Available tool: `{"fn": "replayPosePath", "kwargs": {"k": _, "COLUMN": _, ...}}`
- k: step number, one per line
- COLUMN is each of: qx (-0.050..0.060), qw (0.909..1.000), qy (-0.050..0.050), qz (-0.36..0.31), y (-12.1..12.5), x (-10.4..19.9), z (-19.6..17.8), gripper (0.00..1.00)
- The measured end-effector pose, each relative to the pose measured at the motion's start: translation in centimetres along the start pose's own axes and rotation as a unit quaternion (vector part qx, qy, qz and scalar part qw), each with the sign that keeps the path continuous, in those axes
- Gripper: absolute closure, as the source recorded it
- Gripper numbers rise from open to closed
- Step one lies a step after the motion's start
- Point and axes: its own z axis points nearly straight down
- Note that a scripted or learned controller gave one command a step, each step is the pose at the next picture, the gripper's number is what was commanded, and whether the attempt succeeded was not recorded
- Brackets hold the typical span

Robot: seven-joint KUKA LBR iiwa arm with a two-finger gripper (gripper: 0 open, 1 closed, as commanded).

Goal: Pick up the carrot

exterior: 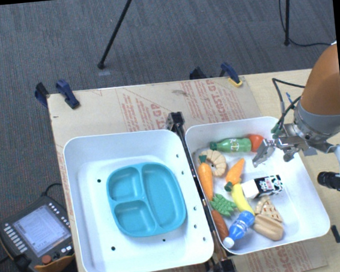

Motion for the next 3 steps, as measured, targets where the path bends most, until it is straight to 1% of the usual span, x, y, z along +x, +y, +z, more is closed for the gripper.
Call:
{"fn": "replayPosePath", "kwargs": {"k": 1, "qx": 0.001, "qw": 0.9996, "qy": 0.0, "qz": 0.029, "y": 3.5, "x": 4.3, "z": 10.4, "gripper": 0.0}}
{"fn": "replayPosePath", "kwargs": {"k": 2, "qx": 0.001, "qw": 0.9996, "qy": 0.001, "qz": 0.029, "y": 3.6, "x": 4.2, "z": 9.3, "gripper": 1.0}}
{"fn": "replayPosePath", "kwargs": {"k": 3, "qx": -0.002, "qw": 0.9964, "qy": -0.001, "qz": -0.084, "y": 4.2, "x": 10.4, "z": -2.7, "gripper": 1.0}}
